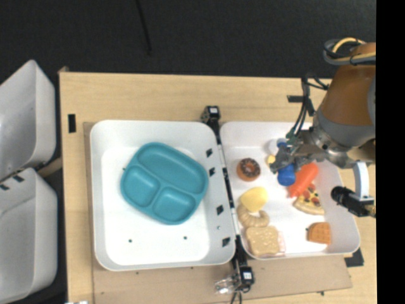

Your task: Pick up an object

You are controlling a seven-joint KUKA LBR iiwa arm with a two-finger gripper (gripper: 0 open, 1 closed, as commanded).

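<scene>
The right bin (pixel 247 132) holds toy food: a brown doughnut (pixel 249 168), a yellow lemon (pixel 253 199), a tan croissant (pixel 254 218), a toast slice (pixel 263 240), a blue piece (pixel 286 175), an orange carrot (pixel 305 176), a pizza slice (pixel 310 201) and an orange piece (pixel 319 232). My gripper (pixel 283 157) hangs low over the bin's upper middle, just above the blue piece and to the right of the doughnut. The arm's wrist hides much of it.
The left bin (pixel 104 233) holds a teal divided plate (pixel 164 182). A black clip (pixel 211 113) sits at the top of the divider between bins, another fitting (pixel 240 275) at its bottom. White casings (pixel 22 170) stand at far left.
</scene>
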